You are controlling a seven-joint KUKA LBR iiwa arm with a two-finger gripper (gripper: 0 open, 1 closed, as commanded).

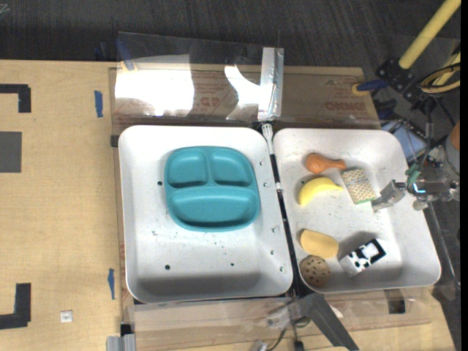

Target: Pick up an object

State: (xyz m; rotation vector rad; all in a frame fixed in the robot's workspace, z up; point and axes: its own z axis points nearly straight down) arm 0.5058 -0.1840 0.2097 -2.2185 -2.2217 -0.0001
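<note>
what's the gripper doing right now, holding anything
Two-finger gripper: at the right bin's right edge, nothing seen between its fingers; open or shut cannot be told.

From where I hang over the worktop, I can read nothing. The brown cardboard [322,101] behind my two bins carries faint reddish printing, once under the clear plastic sheet [190,86] and once at its right end, but the letters are too blurred and small to make out.
</note>
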